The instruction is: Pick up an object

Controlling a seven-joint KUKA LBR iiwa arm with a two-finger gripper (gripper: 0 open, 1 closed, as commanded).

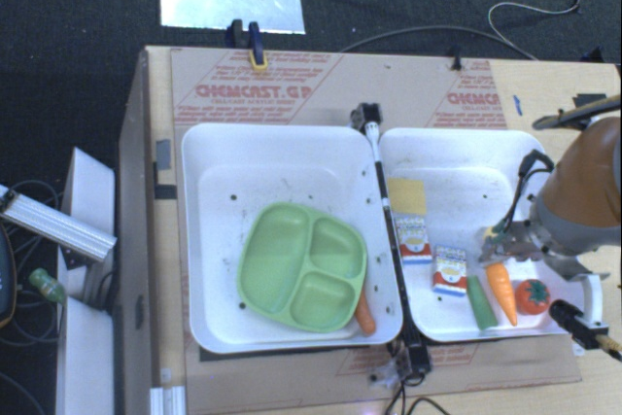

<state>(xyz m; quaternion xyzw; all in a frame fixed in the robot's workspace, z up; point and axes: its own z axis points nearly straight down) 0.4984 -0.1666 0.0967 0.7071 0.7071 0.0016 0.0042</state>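
**Bench inspection: arm over right bin**

Dark carpet surrounds your bench (pixel 292 83), which carries two white bins. Taking the right bin (pixel 457 160) as landmark: the left bin (pixel 224 160) adjoins it, holding a green divided tray (pixel 301 265). Your arm (pixel 588 185) enters at its right side, gripper (pixel 501 246) low inside; jaw opening cannot be told. Just beside the gripper lies an orange carrot (pixel 501 292), a green stick (pixel 480 301) alongside, a tomato (pixel 531 296) opposite.

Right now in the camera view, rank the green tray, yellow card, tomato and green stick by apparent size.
1. green tray
2. yellow card
3. green stick and tomato: look alike in area, so unranked.
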